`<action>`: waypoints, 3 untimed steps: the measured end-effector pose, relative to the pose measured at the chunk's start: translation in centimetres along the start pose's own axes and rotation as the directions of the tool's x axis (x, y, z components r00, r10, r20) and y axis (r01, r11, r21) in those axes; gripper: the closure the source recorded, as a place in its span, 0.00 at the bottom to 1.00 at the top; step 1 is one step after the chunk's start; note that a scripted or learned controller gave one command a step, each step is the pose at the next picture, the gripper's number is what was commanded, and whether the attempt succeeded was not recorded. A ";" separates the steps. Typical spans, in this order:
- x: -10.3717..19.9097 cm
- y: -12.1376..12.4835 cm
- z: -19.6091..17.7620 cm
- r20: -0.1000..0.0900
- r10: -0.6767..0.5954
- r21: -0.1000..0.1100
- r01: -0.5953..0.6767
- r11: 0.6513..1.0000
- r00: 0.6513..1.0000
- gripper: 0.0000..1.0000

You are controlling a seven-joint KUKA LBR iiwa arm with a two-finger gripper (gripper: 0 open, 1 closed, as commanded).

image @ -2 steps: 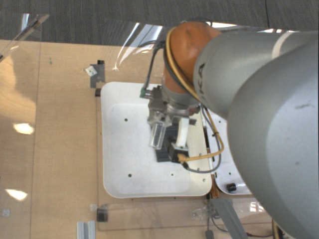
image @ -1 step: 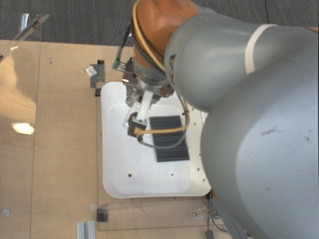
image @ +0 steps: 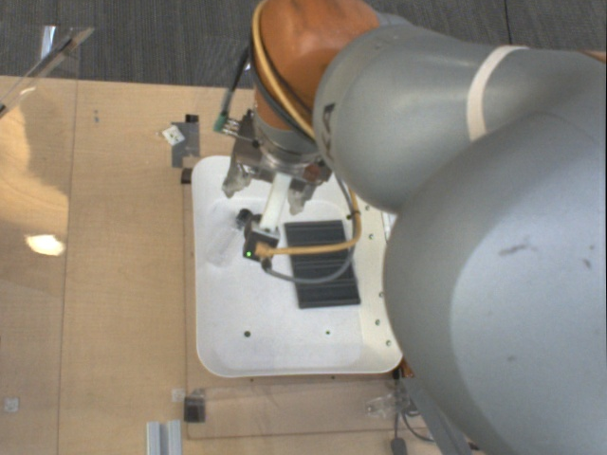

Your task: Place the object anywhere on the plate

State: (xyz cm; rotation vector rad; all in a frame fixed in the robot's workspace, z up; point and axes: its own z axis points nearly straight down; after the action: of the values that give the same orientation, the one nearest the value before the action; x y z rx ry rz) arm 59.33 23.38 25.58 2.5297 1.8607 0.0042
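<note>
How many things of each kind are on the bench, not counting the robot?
White bin: 1
Black ribbed slabs in it: 2, possibly one piece
Small dark brackets at bin corners: 2
Total: 5

The white bin [image: 228, 349] floor lies open from 6 to 9 o'clock; a black ribbed block [image: 322, 265] fills its centre toward 3 o'clock, the tool [image: 270, 197] hangs at 12 o'clock, and the arm [image: 474, 235] overhangs that side
</note>
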 end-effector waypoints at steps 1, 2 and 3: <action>-1.8 -6.6 7.3 0.002 0.334 0.003 -0.334 0.943 0.943 0.00; -1.7 -6.5 6.2 -0.001 0.326 0.002 -0.326 0.946 0.946 1.00; -1.6 2.9 16.6 -0.008 0.659 0.000 -0.659 0.752 0.752 1.00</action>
State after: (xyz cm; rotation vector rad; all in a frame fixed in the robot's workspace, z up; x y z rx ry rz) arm 61.71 20.99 9.00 3.0259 0.8517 0.0173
